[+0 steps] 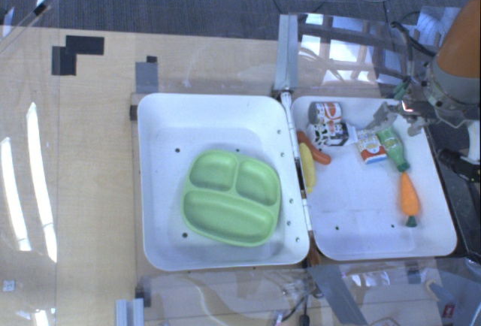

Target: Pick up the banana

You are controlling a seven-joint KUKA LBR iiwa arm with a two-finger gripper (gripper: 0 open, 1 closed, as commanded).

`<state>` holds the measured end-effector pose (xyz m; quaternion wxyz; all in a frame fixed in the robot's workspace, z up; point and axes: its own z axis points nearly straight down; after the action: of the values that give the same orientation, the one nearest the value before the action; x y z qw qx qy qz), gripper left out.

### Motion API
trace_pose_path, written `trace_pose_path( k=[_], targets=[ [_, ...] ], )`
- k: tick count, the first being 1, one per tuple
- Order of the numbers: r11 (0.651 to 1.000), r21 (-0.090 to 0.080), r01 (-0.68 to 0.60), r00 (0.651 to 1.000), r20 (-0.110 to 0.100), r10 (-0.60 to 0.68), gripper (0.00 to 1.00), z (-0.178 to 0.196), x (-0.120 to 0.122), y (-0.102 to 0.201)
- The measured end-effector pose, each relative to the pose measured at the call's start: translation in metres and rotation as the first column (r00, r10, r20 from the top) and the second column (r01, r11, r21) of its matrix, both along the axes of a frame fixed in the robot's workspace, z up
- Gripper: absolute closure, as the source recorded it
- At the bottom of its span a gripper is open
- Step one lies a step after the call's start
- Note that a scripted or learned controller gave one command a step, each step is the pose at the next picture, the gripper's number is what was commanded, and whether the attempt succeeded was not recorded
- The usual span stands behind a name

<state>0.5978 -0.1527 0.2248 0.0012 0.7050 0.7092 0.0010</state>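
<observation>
Pale wood tabletop [90,167] carrying two white bins.
Yellow banana [307,167] lying lengthwise at mid-frame; fingers' [391,113] state: cannot tell.

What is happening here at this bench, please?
A grey robot arm with an orange band reaches in over the far right corner of the right bin. The banana lies untouched against that bin's left wall, beside a hot dog. A carrot, a green bottle and a small carton lie nearby. The left bin holds a green divided plate.

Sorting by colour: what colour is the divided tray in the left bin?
Light green, seen clearly in the camera view: the tray lies in the left bin.
</observation>
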Motion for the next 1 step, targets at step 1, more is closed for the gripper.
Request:
trace_pose_path(
  k=[1],
  targets=[
    [0.995, -0.001, -0.104, 0.995, 0.004, 0.104, 0.0, -0.1299, -0.0391, 0.0525]
  ],
)
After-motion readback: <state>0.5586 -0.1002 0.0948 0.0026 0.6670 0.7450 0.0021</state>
